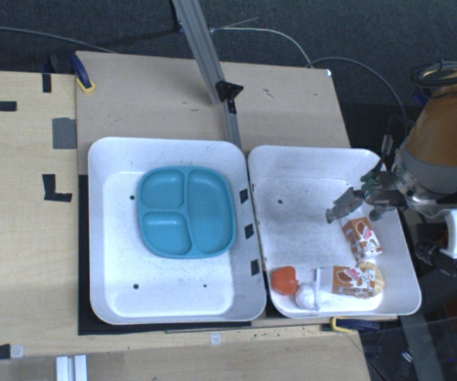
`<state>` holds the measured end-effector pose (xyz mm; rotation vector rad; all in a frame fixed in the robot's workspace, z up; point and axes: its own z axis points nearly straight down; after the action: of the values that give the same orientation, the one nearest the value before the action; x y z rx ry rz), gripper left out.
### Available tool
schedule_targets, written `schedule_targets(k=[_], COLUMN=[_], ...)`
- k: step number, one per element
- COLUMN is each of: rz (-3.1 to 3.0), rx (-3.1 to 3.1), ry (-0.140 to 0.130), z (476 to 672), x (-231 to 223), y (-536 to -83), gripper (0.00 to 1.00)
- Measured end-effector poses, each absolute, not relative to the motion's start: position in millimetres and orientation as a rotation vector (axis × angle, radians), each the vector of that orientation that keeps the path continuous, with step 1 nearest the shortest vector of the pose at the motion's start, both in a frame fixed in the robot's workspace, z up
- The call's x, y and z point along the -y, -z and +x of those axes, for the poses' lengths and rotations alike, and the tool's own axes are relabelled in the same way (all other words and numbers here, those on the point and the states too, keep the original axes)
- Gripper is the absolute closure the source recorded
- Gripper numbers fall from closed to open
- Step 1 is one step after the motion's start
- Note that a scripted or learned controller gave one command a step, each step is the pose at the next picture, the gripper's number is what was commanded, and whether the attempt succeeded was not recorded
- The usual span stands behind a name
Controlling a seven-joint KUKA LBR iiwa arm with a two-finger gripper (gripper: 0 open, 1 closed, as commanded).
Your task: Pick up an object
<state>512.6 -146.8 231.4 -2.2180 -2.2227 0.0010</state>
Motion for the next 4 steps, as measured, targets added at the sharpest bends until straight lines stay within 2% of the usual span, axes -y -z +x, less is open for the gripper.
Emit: schedule_targets(k=[1, 3, 4], rz=[-2.218, -2.215, -2.22], rx=[2.222, 2.218, 2.223], ry=[-0.001, -0.008, -0.003], z=[512.6, 522.6, 522.5], x=[147.0, 137.9, 137.7], y=[-231.5, -109.0, -88.4], gripper=[0.0, 0.0, 0.0])
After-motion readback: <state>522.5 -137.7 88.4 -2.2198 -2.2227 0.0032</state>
